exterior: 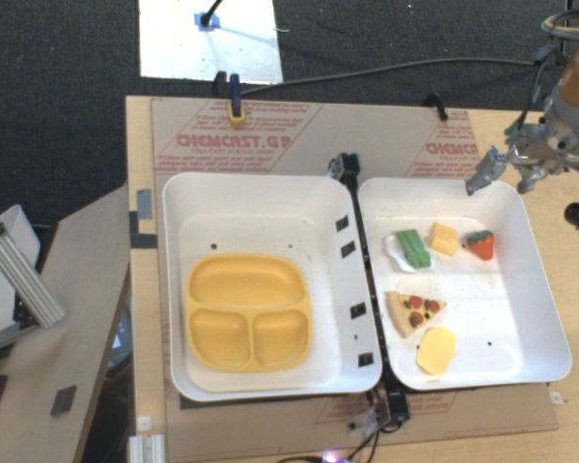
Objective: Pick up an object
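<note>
Right bin [545, 340], nearest rim first: yellow round piece [436, 350], then pizza slice [414, 310]. Further back green piece on white [412, 249], yellow cheese block [445, 239], red strawberry-like toy [480, 245]. Left bin [179, 258] has yellow divided tray [249, 310]. Gripper [503, 170] hangs above right bin's far right corner, fingers spread, nothing between them. Clamp [234, 97] at far board edge.

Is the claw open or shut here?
Open: the claw hangs above the right bin's far corner, its two fingers spread apart with nothing between them.
</note>
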`<action>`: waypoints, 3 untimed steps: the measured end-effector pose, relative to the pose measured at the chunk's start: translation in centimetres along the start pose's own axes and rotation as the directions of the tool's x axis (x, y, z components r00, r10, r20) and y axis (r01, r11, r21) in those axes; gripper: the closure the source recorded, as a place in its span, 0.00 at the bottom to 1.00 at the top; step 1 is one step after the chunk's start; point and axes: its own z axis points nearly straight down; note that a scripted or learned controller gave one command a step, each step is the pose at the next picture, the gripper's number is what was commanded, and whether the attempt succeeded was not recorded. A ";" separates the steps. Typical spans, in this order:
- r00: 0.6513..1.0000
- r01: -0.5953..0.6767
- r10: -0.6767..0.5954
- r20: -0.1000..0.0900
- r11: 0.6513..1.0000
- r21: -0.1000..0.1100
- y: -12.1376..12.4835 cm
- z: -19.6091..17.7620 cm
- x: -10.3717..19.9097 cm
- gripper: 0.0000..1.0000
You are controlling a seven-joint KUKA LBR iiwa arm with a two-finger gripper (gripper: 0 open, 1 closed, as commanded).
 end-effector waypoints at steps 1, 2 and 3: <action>1.000 0.002 -0.002 0.002 1.000 -0.010 0.2 -0.6 0.0 0.00; 1.000 0.005 -0.005 0.001 1.000 -0.006 1.2 5.1 0.1 0.00; 1.000 0.006 -0.006 0.002 1.000 -0.007 2.0 9.7 0.5 0.00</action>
